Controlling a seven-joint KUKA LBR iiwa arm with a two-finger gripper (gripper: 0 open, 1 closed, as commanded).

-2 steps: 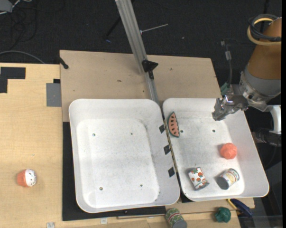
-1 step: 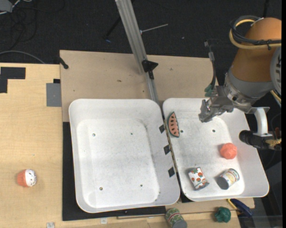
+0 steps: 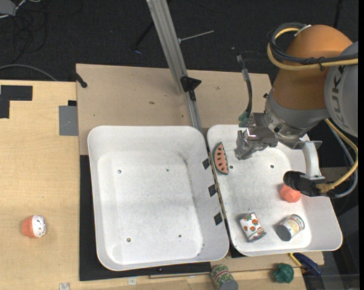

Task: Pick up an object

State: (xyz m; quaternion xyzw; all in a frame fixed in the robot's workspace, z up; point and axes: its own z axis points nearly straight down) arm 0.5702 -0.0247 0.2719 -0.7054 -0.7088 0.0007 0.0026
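Over the right bin [image 3: 326,237], near its far-left corner, the gripper [image 3: 247,145] hangs from the grey/orange arm [image 3: 308,71]. Fingers point down-left, appear a little spread w/ nothing between them, hovering above bare bin floor.

Things in right bin:
- watermelon-slice toy [image 3: 220,158]: along the left edge, just left of the gripper, not touching it.
- small box w/ red-dotted print [image 3: 251,227]: near the front edge, left of centre, tilted.
- small can [image 3: 290,227]: lying on its side near the front edge, just right of the box, apart from it.
- orange-red lump [image 3: 289,193]: toward the right edge, touching or just beside a black part of the arm's hardware; can't tell which.

Left bin [image 3: 103,141]: white, sits edge to edge w/ the right bin, black clips at the join.

On the bench [image 3: 25,162], well left of both bins: a small red-and-white round toy [image 3: 34,226]. At the bench's front edge, below the right bin: a dark green can-like item [image 3: 221,276] and a green lump [image 3: 283,273]. A metal rail [image 3: 172,47] slants from the far side down to the bins' join.
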